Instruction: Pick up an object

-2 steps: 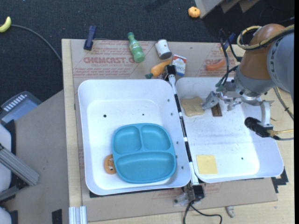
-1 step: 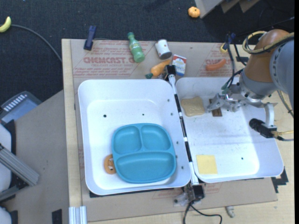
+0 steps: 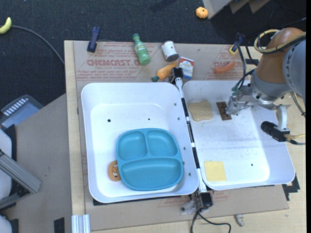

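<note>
Yellow square lies at the right bin's front; farther back a brown strip, lengthwise front-to-back, sits just beside the hand, toward the tan slice. How open the hand is, I cannot tell.

Gripper over right bin — brown piece just beside.

The left bin is bare from 9 through 12 to 3 o'clock, giving open passage. A blue divided plate fills its centre down to 6 o'clock, with a small brown round piece touching the plate's 8 o'clock edge. The right bin is free at centre and toward 5 o'clock. A bread slice and a brown strip crowd 10 to 11 o'clock, a yellow square lies at 7 o'clock, and the arm overhangs 1 o'clock.
</note>
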`<act>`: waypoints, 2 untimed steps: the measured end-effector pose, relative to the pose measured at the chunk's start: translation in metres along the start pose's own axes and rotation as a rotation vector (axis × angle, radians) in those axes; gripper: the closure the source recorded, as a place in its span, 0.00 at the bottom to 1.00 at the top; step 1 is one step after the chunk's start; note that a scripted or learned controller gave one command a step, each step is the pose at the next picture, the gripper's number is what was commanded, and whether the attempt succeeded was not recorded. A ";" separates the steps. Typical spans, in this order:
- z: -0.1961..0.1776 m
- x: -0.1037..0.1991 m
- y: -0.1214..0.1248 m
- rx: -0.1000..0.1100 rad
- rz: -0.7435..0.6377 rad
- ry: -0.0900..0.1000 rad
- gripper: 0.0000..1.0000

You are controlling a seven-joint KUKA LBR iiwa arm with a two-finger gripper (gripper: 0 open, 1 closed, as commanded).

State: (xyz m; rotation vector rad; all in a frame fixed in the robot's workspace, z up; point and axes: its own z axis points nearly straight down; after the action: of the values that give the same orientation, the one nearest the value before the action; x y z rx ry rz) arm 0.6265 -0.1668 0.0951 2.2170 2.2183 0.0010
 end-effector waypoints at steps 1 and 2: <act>0.011 -0.046 -0.072 0.006 0.002 0.003 1.00; -0.109 -0.032 -0.072 0.001 0.000 0.001 1.00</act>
State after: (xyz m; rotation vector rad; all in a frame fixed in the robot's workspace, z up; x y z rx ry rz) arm 0.5540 -0.1981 0.2038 2.2178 2.2196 0.0016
